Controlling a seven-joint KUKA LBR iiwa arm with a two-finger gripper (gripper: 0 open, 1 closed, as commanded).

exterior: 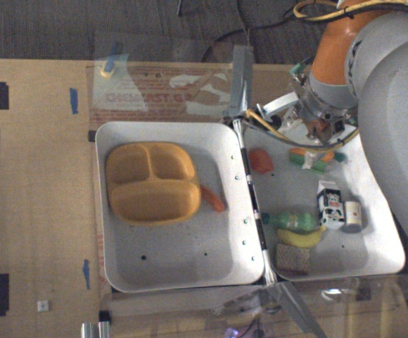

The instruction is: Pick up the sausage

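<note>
The sausage (214,200), a short orange-red link, lies in the left bin (183,259) touching the yellow tray's (151,182) right edge. My gripper (322,127) hangs over the right bin (373,248), well apart (its opening cannot be told). I judge I must cross over and close across the link's narrow width.

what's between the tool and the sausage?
In the camera view: the red piece in the right bin, then the metal divider where the bins meet. The sausage lies in the left bin, beside the yellow tray; tool above the right bin.
</note>
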